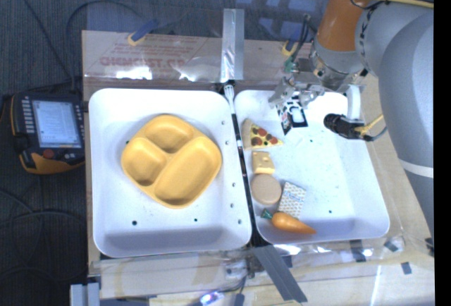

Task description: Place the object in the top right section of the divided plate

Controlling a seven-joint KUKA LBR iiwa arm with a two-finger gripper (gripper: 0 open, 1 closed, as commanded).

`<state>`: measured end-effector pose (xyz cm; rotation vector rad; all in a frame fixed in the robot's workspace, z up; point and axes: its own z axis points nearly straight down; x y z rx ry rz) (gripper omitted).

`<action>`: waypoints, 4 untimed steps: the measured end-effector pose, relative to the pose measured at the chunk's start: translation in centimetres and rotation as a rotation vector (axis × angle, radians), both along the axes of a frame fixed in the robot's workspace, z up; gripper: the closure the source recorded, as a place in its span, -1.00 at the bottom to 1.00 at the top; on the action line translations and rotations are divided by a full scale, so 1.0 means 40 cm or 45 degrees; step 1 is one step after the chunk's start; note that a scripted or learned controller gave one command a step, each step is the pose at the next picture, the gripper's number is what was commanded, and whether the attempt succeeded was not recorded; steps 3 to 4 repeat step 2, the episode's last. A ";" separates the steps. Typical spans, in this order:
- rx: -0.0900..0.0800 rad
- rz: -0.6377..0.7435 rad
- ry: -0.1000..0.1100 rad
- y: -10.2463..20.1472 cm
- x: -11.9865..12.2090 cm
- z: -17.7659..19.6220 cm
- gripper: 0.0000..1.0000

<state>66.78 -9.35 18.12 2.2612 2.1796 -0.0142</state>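
Standing here watching this one, so working across the frame from the left: there's a teach pendant [48,130] parked on the floor at the far left, screen lit. Next over is the left bin [113,227] with the yellow divided plate [171,158] sitting about mid-bin, three sections, all looking bare. The section toward the upper right of the plate is the target, I'd guess the rounded one nearest the divider between the bins.

The right bin [345,185] has the toy food lined up along its left wall: a pizza slice [261,135] at the top, then a pale cheese block [263,161], a round tan cookie-looking disc [266,190], a speckled cracker [292,199] just beside it, and a carrot [289,223] at the bottom. The task doesn't say which one is "the object", so I can't tell.

My read on handling: these all look like light, stiff plastic play food, not fragile, probably a bit slick. The flat pieces lie low, so pinching across their edges seems the way. The cheese block looks easiest, across its two long sides. The carrot I'd take across the thick end.

The end effector [292,111] hangs over the upper part of the right bin, above and right of the pizza slice, nothing visibly in it. Whether it's spread or closed, can't tell from this angle.
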 end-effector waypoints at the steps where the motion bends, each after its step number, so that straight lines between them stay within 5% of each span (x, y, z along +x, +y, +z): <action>1: 0.009 -0.101 0.000 0.049 0.000 0.019 1.00; 2: 0.011 -0.188 0.002 0.100 -0.082 0.049 1.00; 4: 0.011 -0.188 0.002 0.100 -0.082 0.049 1.00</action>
